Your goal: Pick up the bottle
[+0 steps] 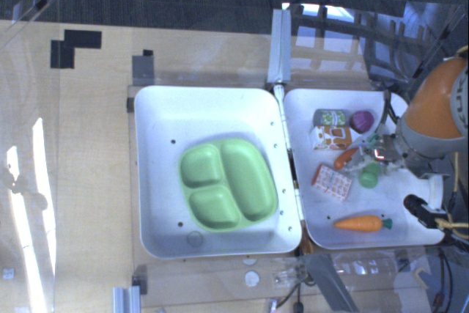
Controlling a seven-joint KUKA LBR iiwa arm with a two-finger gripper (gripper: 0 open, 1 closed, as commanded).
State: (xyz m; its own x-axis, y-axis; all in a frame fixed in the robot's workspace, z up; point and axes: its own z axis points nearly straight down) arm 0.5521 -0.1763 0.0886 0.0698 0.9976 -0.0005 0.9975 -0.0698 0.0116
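Over the right bin (322, 227), at its 3 o'clock side, the gripper (379, 154) hovers by the clear, green-capped bottle (366, 171) — grip state indeterminate. Approach step, judging by position — next move calls for closing squarely on the bottle, clear of the carrot (360, 223) at 6 o'clock.

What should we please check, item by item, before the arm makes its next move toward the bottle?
1. Bottle located, in the right bin: ok.
2. Gripper over the bottle: ok, roughly above it.
3. Bottle gripped: cannot tell.
4. Neighbours close by: not ok; a small orange piece and a red packet crowd it.
5. Carrot out of the way: ok, nearer the front.
6. Green tray apart, in the left bin: ok.
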